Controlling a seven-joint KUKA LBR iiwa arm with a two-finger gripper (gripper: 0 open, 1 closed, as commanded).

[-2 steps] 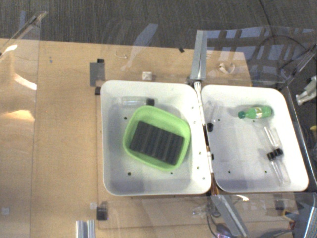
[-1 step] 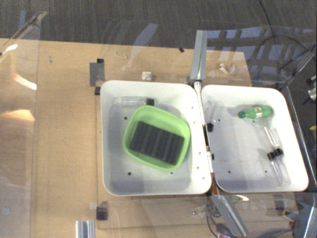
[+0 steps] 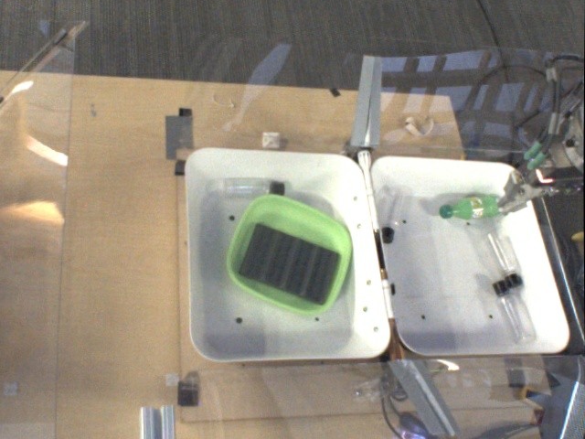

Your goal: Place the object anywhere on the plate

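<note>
Green bottle [image 3: 472, 208], small, pale body with darker green cap, lying on side, upper right of frame, in right bin [image 3: 439, 309]. End effector [image 3: 514, 197] closed on its right end. Green plate [image 3: 289, 255] in left bin [image 3: 206, 273].

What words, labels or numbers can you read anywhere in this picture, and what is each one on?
No readable text anywhere.
Green bottle: no label legible; too small and blurred.
Green plate and the dark ridged object on it: no writing visible.
Clear tube with a black clip: no markings readable.
White bins and bench: no signs or numbers.
</note>
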